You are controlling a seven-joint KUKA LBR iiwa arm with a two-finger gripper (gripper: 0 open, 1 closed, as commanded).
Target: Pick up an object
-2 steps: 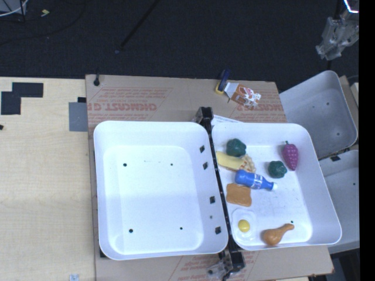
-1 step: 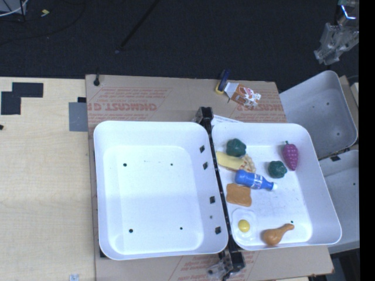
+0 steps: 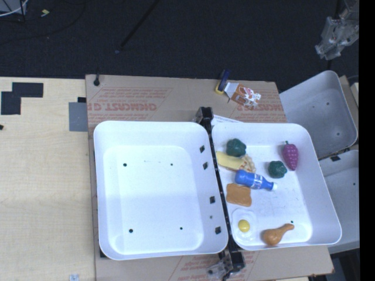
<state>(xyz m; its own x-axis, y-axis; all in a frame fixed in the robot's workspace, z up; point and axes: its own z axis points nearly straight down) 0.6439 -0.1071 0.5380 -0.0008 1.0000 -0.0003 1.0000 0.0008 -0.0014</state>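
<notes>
The right bin (image 3: 316,174) holds several toy foods. A dark green piece (image 3: 236,147) lies at the back beside a yellow piece (image 3: 229,161). A blue bottle (image 3: 255,181) lies on its side in the middle. Near it are a second green piece (image 3: 277,169) and a purple grape bunch (image 3: 290,154). An orange slab (image 3: 239,195), a fried egg (image 3: 244,227) and a brown drumstick (image 3: 276,234) lie toward the front. My gripper (image 3: 337,37) hangs high at the top right, far from the bin and well apart from every object.
The left bin (image 3: 105,157) sits beside the right one on a cardboard sheet (image 3: 146,98). A small printed packet (image 3: 245,96) and a blue-yellow item (image 3: 222,82) lie behind the bins. A grey metal panel (image 3: 322,107) stands at the right.
</notes>
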